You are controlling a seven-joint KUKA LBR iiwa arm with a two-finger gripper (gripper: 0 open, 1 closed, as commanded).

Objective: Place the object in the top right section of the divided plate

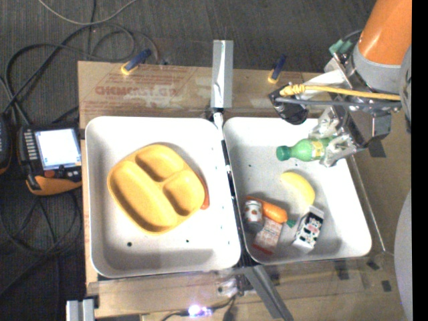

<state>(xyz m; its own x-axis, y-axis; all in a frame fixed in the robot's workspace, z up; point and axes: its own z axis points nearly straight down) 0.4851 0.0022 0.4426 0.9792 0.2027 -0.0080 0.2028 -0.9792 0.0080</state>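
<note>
The yellow divided plate point(157, 187) lies in the left bin point(100, 246), with one large section at its left and two smaller ones at its top and right. In the right bin point(358, 243), a green bottle point(302, 151) lies sideways with its cap pointing left. My gripper point(336, 144) reaches in from the upper right and is shut on the bottle's right end, near the bin's far right side. The bottle is well to the right of the plate.
In the front half of the right bin lie a yellow lemon-like piece point(299, 187), an orange carrot point(274, 212), a small can point(253, 210), a red and white packet point(269, 236) and a white carton point(309, 229). A small orange thing point(205, 199) shows at the plate's right edge.
</note>
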